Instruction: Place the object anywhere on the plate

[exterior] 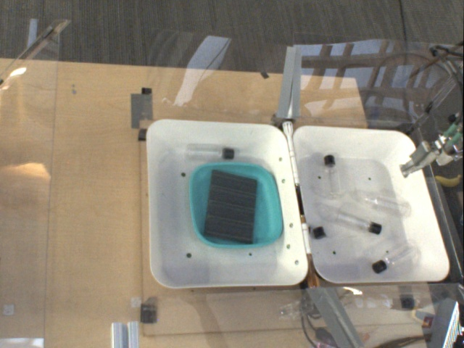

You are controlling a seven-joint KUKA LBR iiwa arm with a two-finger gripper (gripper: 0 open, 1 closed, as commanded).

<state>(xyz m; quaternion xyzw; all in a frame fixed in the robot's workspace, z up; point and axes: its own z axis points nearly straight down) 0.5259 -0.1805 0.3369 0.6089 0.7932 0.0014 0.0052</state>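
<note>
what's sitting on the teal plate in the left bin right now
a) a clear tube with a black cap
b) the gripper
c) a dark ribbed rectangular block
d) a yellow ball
c: a dark ribbed block lies flat on the teal plate in the left bin, while the clear black-capped tubes lie in the right bin.

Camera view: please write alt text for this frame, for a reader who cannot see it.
A dark ribbed rectangular block lies on a teal plate in the left white bin. The right white bin holds several clear tubes with black caps. The gripper sits at the right bin's far right edge, away from the plate.
</note>
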